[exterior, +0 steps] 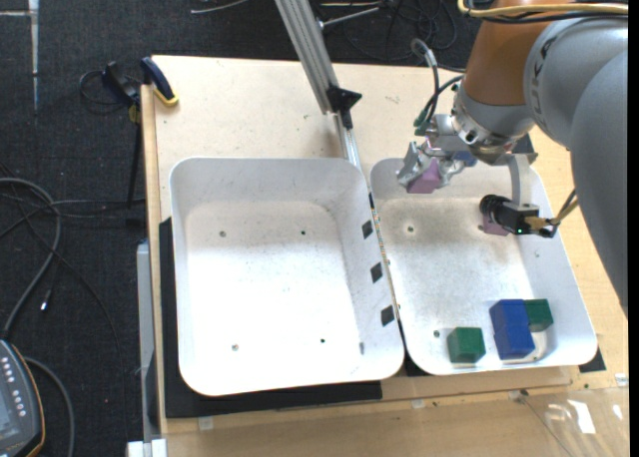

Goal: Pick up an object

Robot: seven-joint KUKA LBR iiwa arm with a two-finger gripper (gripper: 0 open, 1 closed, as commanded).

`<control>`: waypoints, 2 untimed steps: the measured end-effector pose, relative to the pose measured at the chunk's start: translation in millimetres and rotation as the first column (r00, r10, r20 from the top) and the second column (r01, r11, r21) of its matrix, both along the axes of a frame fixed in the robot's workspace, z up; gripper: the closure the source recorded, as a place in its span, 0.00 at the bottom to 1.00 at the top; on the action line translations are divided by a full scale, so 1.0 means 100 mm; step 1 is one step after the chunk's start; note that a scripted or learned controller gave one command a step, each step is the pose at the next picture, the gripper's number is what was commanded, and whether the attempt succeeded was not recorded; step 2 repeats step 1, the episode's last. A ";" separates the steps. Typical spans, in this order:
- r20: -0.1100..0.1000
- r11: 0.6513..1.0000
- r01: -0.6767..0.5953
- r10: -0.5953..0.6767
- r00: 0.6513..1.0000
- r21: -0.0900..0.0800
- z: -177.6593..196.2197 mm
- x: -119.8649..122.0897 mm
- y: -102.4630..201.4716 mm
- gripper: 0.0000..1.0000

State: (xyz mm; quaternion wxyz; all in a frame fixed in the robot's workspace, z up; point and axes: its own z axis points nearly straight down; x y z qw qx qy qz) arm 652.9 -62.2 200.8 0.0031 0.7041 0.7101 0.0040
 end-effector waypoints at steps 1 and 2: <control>-0.013 1.000 -0.002 0.002 1.000 0.002 -0.06 -0.23 0.82 1.00; -0.013 1.000 -0.002 0.002 1.000 0.002 -0.06 -0.23 0.82 1.00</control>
